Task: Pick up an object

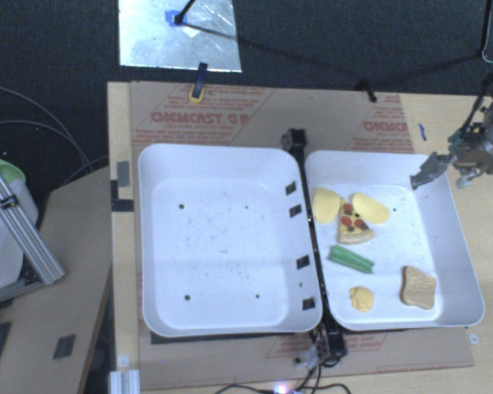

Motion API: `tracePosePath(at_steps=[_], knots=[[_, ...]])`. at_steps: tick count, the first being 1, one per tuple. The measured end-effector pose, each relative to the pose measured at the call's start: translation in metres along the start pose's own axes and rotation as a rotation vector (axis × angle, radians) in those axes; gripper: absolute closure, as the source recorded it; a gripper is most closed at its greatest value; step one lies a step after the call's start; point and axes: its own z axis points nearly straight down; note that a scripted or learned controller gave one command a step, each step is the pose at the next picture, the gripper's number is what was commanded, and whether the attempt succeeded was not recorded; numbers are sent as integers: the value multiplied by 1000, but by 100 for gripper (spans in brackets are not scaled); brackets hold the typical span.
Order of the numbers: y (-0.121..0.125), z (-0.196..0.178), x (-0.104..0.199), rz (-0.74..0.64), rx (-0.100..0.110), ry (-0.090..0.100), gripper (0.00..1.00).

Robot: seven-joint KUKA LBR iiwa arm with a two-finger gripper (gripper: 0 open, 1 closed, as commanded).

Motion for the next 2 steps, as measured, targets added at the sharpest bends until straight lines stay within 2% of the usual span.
tracePosePath(at_steps=[1, 2], knots=[[-14, 170, 53, -2, 0, 3, 0], [54, 57, 169, -14, -16, 5, 0]])
